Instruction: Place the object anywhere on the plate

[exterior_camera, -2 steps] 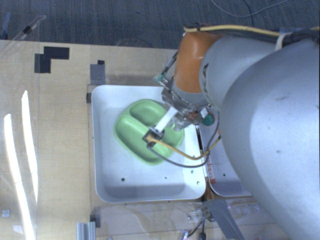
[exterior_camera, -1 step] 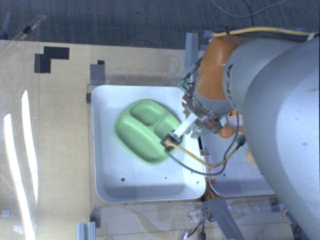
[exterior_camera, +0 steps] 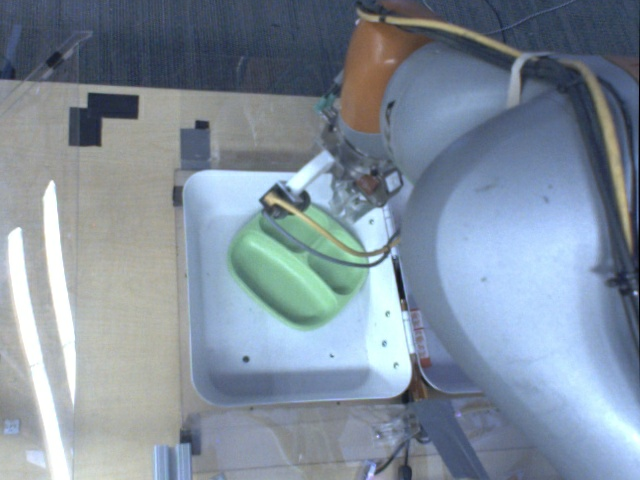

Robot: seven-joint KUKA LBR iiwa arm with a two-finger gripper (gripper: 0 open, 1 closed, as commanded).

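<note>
Gripper (exterior_camera: pixel 350 196) sits under the wrist, low over the far right rim of the green plate (exterior_camera: pixel 285 278). Whether it is spread or closed I cannot tell; the wrist body and glare mask the tip. The object I cannot make out either, nothing readable between the tips, nothing loose on the plate or the bin floor. My guess: if it is carried, it is tucked under the wrist.

Plate is a divided dish, lying flat and skewed in the near bin (exterior_camera: pixel 215 298), toward the far right part of it. A white connector (exterior_camera: pixel 300 183) with a black end juts from the wrist over the plate's far rim, and a yellow cable (exterior_camera: pixel 330 238) loops across the right compartment.

Likely reason for the pose: hovering above the plate for a drop, anywhere on it counts.

Room: plate's near left half is open, bin floor bare around it on the near and left sides. Tight on the right, where the arm's bulk covers the bin wall and most of the second bin (exterior_camera: pixel 445 376). Cable could snag the plate rim. Bench (exterior_camera: pixel 110 268) beyond is open.
</note>
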